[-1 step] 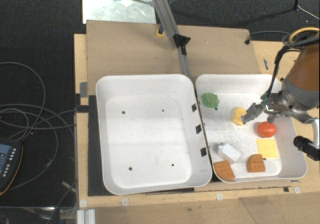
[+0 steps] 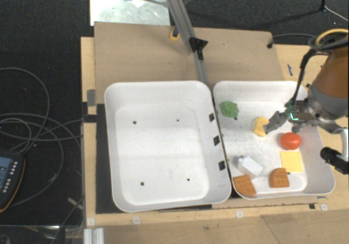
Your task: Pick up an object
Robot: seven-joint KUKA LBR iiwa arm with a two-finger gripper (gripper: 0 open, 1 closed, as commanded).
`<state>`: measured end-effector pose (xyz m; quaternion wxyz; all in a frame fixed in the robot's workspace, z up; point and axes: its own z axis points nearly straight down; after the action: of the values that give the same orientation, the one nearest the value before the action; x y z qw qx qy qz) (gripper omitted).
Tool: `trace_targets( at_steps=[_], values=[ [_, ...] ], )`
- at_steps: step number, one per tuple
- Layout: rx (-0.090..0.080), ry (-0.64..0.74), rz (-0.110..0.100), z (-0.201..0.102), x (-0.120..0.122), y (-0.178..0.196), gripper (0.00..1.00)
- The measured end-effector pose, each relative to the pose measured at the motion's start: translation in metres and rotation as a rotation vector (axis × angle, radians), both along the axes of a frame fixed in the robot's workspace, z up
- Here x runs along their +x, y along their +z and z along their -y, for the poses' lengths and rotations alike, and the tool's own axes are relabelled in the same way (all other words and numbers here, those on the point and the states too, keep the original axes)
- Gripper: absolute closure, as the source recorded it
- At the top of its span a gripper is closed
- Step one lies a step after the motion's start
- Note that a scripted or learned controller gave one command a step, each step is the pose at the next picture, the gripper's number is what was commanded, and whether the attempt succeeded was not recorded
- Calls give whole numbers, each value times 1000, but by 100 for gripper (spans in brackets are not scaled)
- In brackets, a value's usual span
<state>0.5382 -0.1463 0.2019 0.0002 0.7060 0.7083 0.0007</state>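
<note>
- Looking down on the surface (image 2: 240,52), you see two shallow white bins side by side, the left bin (image 2: 117,145) and the right bin (image 2: 322,183), touching along their inner edges.
- You have the arm (image 2: 332,82) reaching in from the right, over the far right part of the right bin.
- Your jaws (image 2: 274,121) sit low at the end of the arm, pointing left, just beside a small yellow piece (image 2: 260,126) near the middle of the right bin.
- You cannot tell how far the jaws are open, and you cannot tell whether they have hold of the yellow piece or merely touch it; the dark tip overlaps its right side.
- You will find a red ball (image 2: 290,140) just right of the yellow piece and near the wrist, lying on the bin floor.
- A green lump (image 2: 229,109) lies to the far left of the right bin, well apart from the jaws.
- A flat yellow square (image 2: 292,162) lies nearer you than the red ball, just beside it.
- Two orange-brown pieces rest at the near edge: one (image 2: 245,184) at the near left corner, the other (image 2: 279,178) just left of the yellow square.
- A small white block (image 2: 250,165) lies between the left orange-brown piece and the yellow piece.
</note>
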Motion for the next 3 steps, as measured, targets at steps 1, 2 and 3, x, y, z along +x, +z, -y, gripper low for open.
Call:
trace_targets(
  at_steps=[1, 2, 3],
  values=[
    [0, -3, -4, -1, -6, -43, 0],
    [1, -3, -6, -1, -3, -106, 0],
    [0, -3, -2, -1, -3, -111, 0]
  ],
)
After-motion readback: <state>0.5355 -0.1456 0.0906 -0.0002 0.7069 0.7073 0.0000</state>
